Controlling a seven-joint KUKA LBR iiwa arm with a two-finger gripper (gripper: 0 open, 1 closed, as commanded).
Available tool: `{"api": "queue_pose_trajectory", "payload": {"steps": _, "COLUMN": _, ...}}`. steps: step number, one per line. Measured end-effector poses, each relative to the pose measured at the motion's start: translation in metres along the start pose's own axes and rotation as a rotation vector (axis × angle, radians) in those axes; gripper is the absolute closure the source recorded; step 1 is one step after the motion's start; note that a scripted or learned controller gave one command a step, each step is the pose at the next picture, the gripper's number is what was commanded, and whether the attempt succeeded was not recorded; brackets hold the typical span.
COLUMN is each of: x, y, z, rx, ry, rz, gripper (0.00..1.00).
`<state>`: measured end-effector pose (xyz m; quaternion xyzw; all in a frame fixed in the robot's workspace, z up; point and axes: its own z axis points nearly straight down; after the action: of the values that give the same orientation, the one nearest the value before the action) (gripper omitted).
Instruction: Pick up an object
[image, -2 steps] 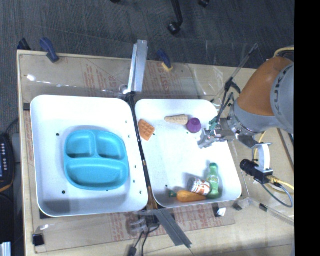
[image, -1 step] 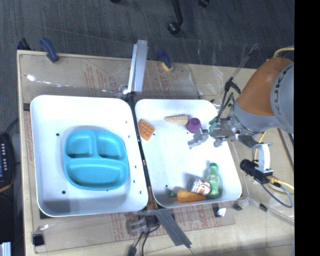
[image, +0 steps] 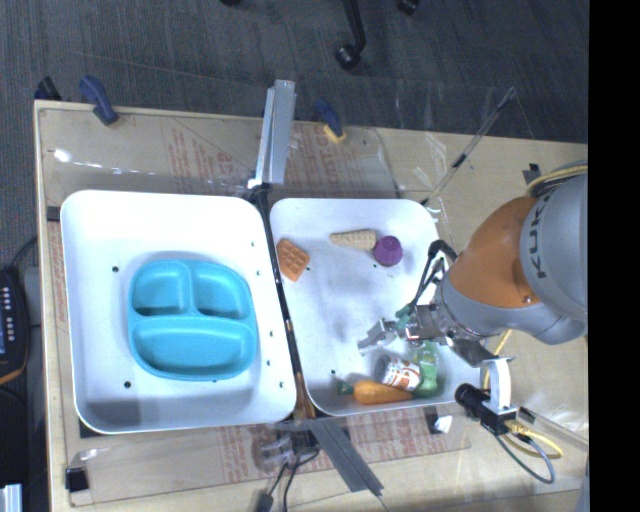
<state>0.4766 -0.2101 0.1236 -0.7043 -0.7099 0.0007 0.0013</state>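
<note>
We see the gripper (image: 385, 335) low over the right bin (image: 330, 300), its metal fingers pointing toward the bin's middle, and we cannot tell from this slant how widely they stand or whether anything sits between them. Just beside it, toward the bin's near edge, a green bottle (image: 428, 368), a small can with a red and white label (image: 400, 375) and a carrot (image: 378, 393) lie packed together, touching or nearly so. That crowding is our main worry: in our judgement, a descent on any one of them could catch a neighbour, nudge the pile against the bin wall, or close on a rounded side that slips free. The carrot lies close against the wall, which leaves little room for a finger behind it. Further off, a waffle (image: 293, 258) rests by the divider, and an ice-cream cone (image: 354, 239) lies touching a purple piece (image: 388, 250) near the far wall; these stand well apart from the cluster and look the safer targets. The left bin (image: 90, 300) holds a blue divided plate (image: 192, 318). Both bins sit on a pale bench (image: 150, 160) with blue clamps (image: 98, 100) at its far edge, and beyond is dark carpet (image: 150, 50).
</note>
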Motion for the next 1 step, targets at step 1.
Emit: {"api": "queue_pose_trajectory", "payload": {"steps": 1, "x": 0.0013, "y": 0.0019, "z": 0.0311, "rx": -0.002, "ry": 0.000, "rz": -0.004, "gripper": 0.00}}
